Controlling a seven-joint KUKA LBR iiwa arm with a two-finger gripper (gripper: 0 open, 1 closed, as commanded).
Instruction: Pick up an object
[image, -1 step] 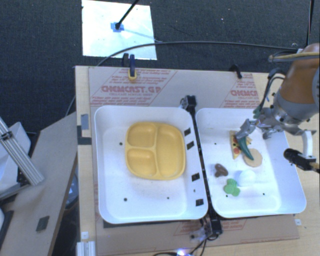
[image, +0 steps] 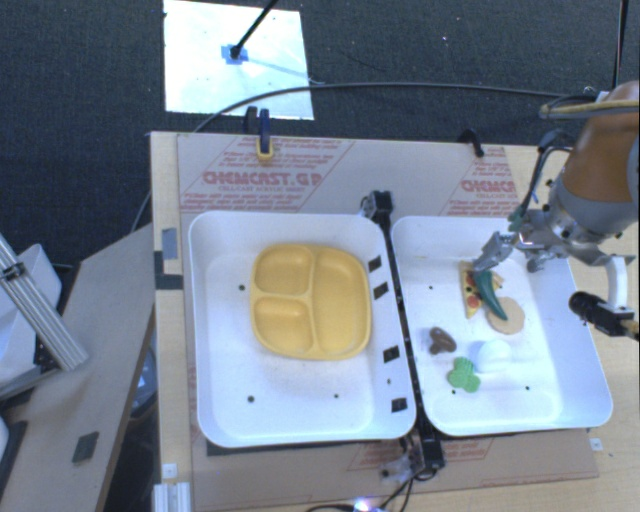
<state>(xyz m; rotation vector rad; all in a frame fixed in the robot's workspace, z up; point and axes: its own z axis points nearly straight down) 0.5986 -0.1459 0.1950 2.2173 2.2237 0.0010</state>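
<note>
The left bin (image: 215, 330) carries a yellow divided plate (image: 308, 300) lying flat at its middle, well apart from the arm's work. Across the black-clipped seam, the right bin (image: 575, 400) holds the loose pieces. A small brown lump (image: 441, 341) sits near the bin's left wall, with a green leafy toy (image: 462, 375) just below it toward the front edge and a white rounded piece (image: 490, 354) touching or just beside that. Further back lie a yellow strip (image: 470, 292) and a dark green curved piece (image: 490, 291) resting partly on a tan disc (image: 507, 316).

The gripper (image: 492, 252) hangs over this back cluster, tips just above the green piece — whether the fingers are apart or together I cannot tell, and nothing shows between them. My reading: the approach step is in hand, no grasp yet made. The next move calls for a straight descent onto one piece — likely the green one — without dragging its neighbours along.
</note>
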